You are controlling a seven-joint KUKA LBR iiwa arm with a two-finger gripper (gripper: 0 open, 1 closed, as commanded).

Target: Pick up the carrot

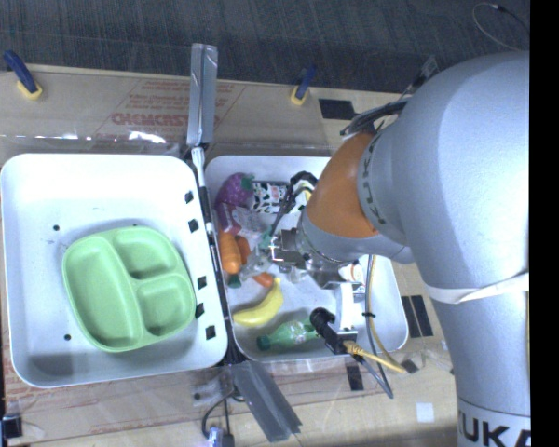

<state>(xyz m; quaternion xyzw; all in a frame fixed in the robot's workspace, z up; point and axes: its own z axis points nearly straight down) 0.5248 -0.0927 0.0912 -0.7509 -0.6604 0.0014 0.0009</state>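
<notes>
— While the arm hangs over the right bin point(391, 317), where's the carrot point(230, 252)?

— Against that bin's left wall, just under the purple toy point(233, 194). Its long axis runs up and down along the wall, nearly parallel to the divider.

— And the claw point(281, 250)?

— Just right of the carrot, close beside it, over the middle of the bin. Whether it's spread or closed, I cannot tell from here; the wrist hides it. Nothing seems held.

— So which way must it go?

— Left, I'd judge, a small shift toward the wall. The banana point(259, 307) lies below and the green bottle point(287, 333) lower yet. The green tray point(129, 287) sits apart in the left bin point(28, 194).
</notes>
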